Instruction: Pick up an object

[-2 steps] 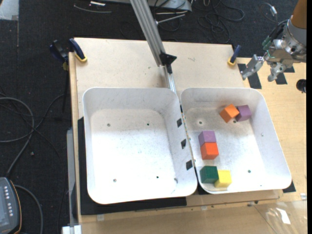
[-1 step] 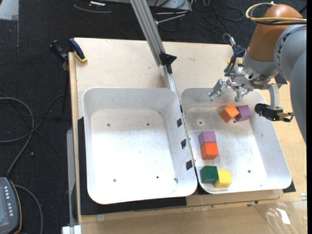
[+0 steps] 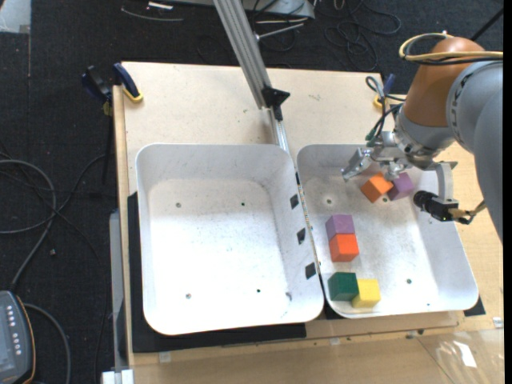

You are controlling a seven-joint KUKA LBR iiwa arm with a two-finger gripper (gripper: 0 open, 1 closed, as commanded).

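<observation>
— Hovering where?
— My hand (image 3: 382, 171) is over the right bin (image 3: 448, 270), toward the worktop's far edge, above an orange block (image 3: 374, 188) and a purple block (image 3: 402, 185).
— Grasping either?
— I cannot tell.

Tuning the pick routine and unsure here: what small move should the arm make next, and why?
Probably a short, straight lift. The gripper sits low in the right bin right over an orange block, with a purple block touching alongside. Whether it truly grips the orange block is unclear; raising slightly would show that and separate it from its neighbour.
</observation>
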